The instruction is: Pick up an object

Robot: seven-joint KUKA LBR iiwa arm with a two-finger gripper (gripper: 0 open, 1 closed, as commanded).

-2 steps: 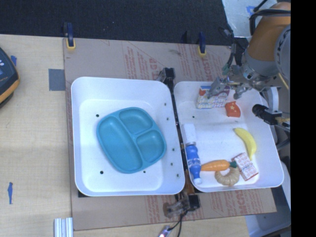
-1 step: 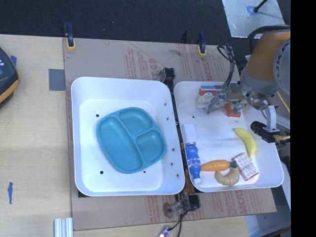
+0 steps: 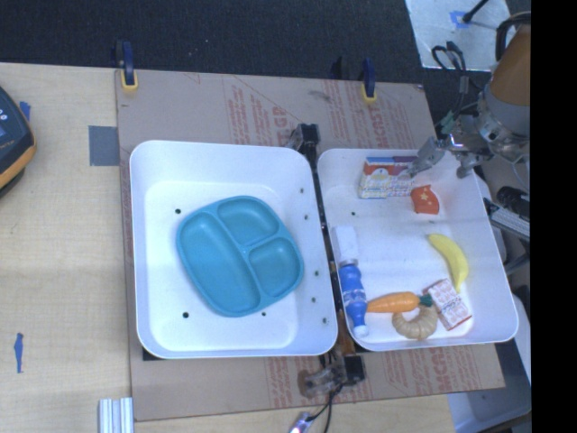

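My gripper [image 3: 446, 164] hangs over the far right corner of the right bin [image 3: 487, 336], open, with nothing between its fingers. One finger [image 3: 426, 159] is just by the right end of a small white and red box [image 3: 386, 179]. A red item [image 3: 425, 200] lies just in front of the gripper. Further forward in the same bin lie a yellow banana [image 3: 451, 258], an orange carrot [image 3: 394, 303], a tan pastry piece [image 3: 415, 325], a small red and white packet [image 3: 448, 304] and a blue and white bottle [image 3: 350, 292] along the left wall.
The left bin [image 3: 149, 165] holds a blue divided plate [image 3: 239, 254]. Blue clamps [image 3: 126, 65] pin the cardboard sheet at the bench's far edge. A yellow and black device [image 3: 13, 142] sits at the far left.
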